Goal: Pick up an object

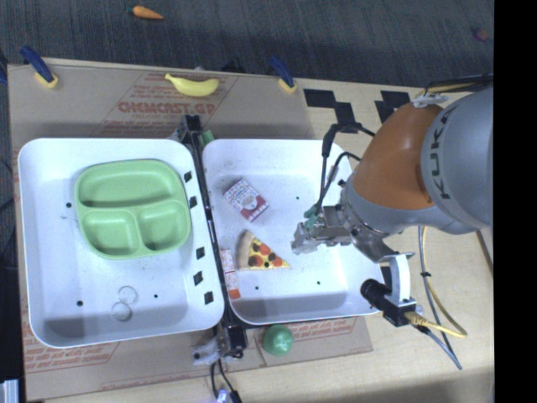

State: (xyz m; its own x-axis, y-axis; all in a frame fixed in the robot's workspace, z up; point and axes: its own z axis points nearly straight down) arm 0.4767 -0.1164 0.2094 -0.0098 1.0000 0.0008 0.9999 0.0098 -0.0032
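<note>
Where the arm point(419, 170) reaches in from the right, its gripper point(309, 238) sits low over the right bin point(285, 154), just right of the pizza slice toy point(260, 254) and apart from it; whether its fingers are spread or pressed together cannot be told from this slant, and nothing shows between them. Open floor lies toward the bin's far wall and along its near edge, while the small red-and-white packet point(245, 199) lies tilted near the middle, up and left of the pizza slice. A second small packet point(228, 275) rests against the bin's left wall, close to the divider between the bins. Beside it, the left bin point(50, 292) carries a green compartment tray point(132, 208) in its upper half (lower half mostly bare). Both bins rest on cardboard point(126, 99); a yellow banana point(193, 83) lies beyond them, a green ball point(278, 339) in front, and blue clamps point(39, 67) grip the cardboard's far edge
</note>
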